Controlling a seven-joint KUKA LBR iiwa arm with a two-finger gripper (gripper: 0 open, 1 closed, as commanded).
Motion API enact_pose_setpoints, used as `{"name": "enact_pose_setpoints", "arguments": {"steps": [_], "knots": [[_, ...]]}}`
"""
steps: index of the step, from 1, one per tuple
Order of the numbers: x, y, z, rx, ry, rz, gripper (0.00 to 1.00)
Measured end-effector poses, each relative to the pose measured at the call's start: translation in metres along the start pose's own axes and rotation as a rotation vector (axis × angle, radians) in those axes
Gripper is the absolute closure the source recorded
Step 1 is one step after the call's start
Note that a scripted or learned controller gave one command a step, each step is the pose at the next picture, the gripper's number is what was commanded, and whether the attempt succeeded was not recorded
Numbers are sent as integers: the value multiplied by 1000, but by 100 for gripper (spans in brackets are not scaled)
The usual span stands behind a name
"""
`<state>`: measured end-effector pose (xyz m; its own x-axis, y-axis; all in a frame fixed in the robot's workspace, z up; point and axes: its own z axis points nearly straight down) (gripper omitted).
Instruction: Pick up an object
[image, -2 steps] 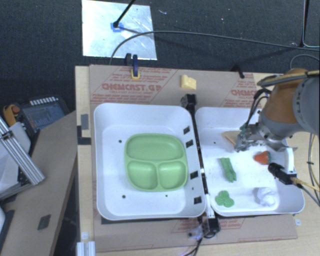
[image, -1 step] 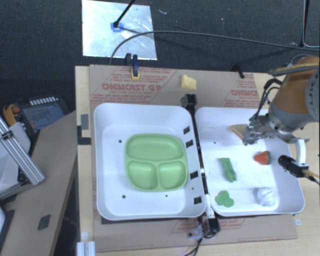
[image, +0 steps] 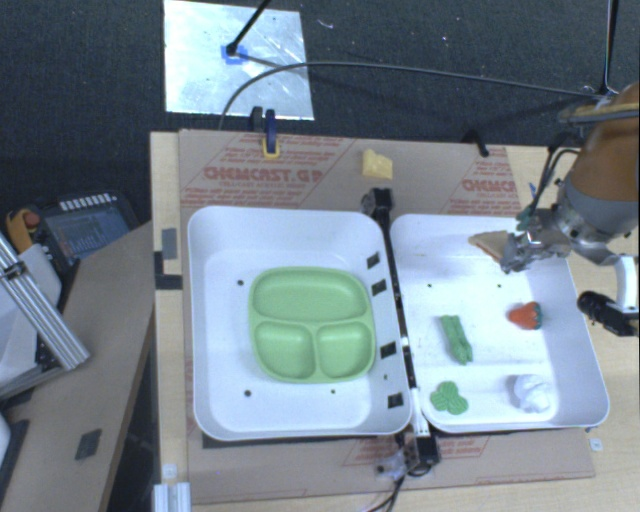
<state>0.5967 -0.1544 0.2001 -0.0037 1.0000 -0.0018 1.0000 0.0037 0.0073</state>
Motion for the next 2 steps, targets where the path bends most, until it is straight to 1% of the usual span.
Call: {"name": "enact_pose_setpoints", "arguments": {"steps": [1, 2], "knots": [[55, 4, 2, 6, 3, -6, 100], [115, -10, 0, 7, 4, -6, 100]]}}
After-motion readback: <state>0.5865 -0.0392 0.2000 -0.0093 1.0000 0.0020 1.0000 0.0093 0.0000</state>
